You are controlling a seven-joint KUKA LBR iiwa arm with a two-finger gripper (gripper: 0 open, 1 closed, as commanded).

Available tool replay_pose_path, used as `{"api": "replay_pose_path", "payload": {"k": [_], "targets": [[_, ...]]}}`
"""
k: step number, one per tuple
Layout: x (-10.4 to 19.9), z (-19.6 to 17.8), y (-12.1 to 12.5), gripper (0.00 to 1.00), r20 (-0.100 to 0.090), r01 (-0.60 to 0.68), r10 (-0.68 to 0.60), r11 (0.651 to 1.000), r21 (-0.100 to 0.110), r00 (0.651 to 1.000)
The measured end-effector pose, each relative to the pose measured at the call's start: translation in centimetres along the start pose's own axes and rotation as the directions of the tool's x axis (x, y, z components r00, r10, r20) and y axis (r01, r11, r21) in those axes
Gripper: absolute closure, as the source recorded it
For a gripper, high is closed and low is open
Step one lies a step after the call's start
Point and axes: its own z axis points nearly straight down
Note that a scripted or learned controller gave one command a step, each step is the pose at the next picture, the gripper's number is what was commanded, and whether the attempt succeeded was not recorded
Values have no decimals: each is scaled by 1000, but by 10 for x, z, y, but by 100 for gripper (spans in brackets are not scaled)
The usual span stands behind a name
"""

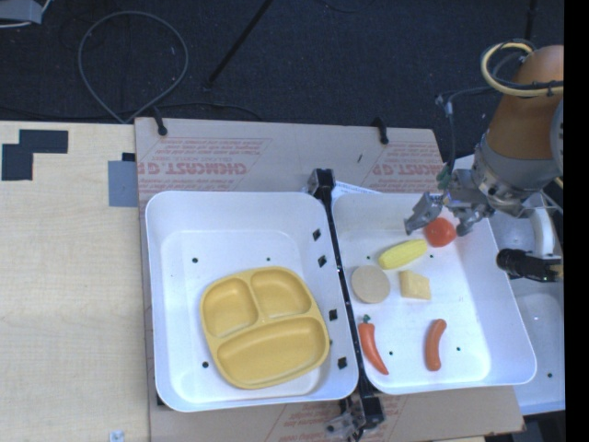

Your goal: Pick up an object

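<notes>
Gripper closed around a red tomato above the right bin

Lower in the frame, the left bin (175,247) holds a yellow divided tray (264,326); the right bin (502,339) holds a carrot (372,347), a sausage (433,343), a tan disc (371,284), a cheese piece (415,286) and a corn cob (403,253). Farther up at right, the gripper (444,215) has the tomato (440,232) between its fingers.

One fixed camera, mounted above the bench (64,274), looks down at a slant. Both white bins (175,247) sit fully in frame; the arm (525,127) enters from the right.
</notes>
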Motion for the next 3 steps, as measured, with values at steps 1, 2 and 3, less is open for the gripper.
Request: {"api": "replay_pose_path", "payload": {"k": [1,2,3], "targets": [[0,-3,1,0,1,1,-1,1000,-6,1000],[-8,49,-1,0,-1,0,0,1000,1,1000],[-9,114,5,0,-2,0,0,1000,2,1000]]}}
